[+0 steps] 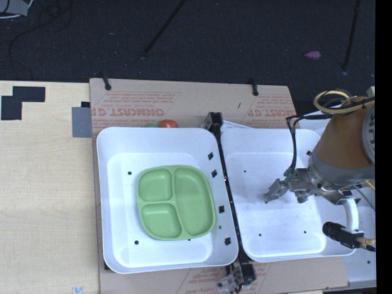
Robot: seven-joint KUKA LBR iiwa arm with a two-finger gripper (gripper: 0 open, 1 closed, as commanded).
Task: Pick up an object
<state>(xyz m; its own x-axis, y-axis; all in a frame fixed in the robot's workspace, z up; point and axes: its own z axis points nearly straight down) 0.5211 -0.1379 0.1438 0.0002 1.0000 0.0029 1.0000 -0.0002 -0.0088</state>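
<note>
Gripper (277, 192) over right bin (269, 164), fingers spread, holding nothing, green 3-part plate (176, 201) in left bin (116, 182)

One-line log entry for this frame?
arm: over right bin | gripper: low above bin floor, nothing visibly held | green tray: left bin, untouched | pick: not done

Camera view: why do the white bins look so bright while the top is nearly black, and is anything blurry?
In the camera view, light falls evenly on the white bins, whose pale plastic nearly washes out; the green plate casts hardly any shadow; the dark floor behind swallows detail; the gripper looks soft and slightly smeared.
</note>
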